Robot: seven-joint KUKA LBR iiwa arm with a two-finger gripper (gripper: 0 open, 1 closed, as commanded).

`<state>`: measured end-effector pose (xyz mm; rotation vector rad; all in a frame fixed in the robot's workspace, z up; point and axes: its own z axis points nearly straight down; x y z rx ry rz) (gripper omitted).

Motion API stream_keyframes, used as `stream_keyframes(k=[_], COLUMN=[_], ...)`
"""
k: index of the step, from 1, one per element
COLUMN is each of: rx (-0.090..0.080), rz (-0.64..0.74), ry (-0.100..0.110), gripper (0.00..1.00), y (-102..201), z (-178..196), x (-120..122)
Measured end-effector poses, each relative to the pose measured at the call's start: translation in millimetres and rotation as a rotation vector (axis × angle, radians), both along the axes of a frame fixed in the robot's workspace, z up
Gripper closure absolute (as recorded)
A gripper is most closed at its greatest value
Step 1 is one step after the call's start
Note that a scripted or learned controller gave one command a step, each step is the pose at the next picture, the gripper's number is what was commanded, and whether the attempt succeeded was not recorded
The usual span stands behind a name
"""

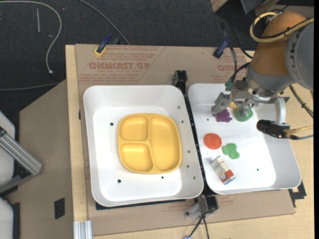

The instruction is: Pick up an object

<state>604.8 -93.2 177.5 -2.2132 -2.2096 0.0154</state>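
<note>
the gripper [233,105] hangs low over the far end of the right bin [279,176], right above a purple toy [223,115] and a pale green round piece [243,115]. the fingers look parted, with nothing between them. the purple toy lies just below the near finger, touching or almost touching it; which one, i cannot tell.

the step in hand seems to be closing on one of these two. to do it well, the arm should centre on a single thing, likely the purple toy, so the green piece beside it does not get nudged or wedged in. then it should come down square to the bin floor before it closes.

nearer the front edge of the table lie a red disc [213,141], a green leafy piece [231,151] and a small box [222,169], well spaced and easier targets. the left bin [99,183] holds a yellow divided plate [149,143].
</note>
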Motion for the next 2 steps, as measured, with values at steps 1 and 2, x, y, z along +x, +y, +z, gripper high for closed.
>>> stream_keyframes(k=[1, 2], rx=[-0.001, -0.001], rz=[0.002, 0.001], ry=[-0.015, -0.01], gripper=[0.0, 0.0], y=[0, -8], z=[9, -45], x=[3, 4])
